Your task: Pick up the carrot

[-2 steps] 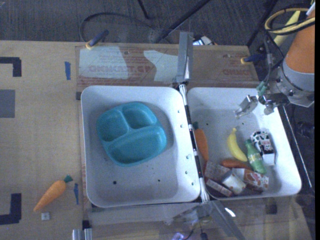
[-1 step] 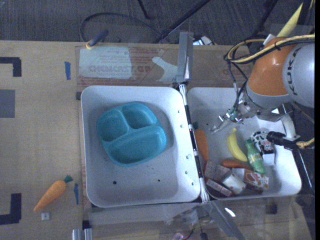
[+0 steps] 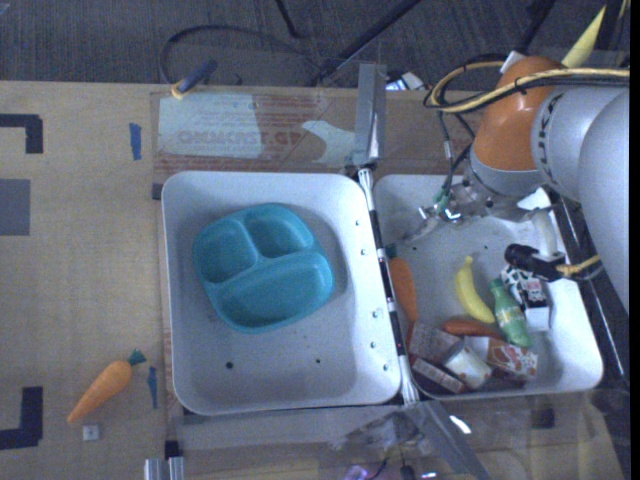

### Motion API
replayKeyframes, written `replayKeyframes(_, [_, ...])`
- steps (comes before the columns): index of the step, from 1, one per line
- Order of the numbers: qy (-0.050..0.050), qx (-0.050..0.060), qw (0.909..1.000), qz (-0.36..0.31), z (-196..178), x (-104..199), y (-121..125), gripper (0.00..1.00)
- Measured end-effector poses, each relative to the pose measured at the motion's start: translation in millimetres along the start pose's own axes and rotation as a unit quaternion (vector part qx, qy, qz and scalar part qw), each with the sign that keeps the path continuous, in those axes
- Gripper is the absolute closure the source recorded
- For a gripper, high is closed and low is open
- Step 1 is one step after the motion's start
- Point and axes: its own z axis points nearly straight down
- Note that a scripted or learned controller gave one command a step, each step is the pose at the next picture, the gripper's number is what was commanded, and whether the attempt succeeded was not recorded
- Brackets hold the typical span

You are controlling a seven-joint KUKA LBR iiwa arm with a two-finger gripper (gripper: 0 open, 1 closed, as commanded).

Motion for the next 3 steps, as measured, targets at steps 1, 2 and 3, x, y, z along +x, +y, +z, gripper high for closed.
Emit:
replayKeyframes(1, [0.001, 0.001, 1.0, -0.002, 0, -2, 14, 0.0])
replayKeyframes(2, [0.001, 0.0, 0.9993, -0.037, -1, 10, -19, 0.0])
replayKeyframes(3, [0.001, 0.002, 0.9998, -0.019, 0, -3, 14, 0.0])
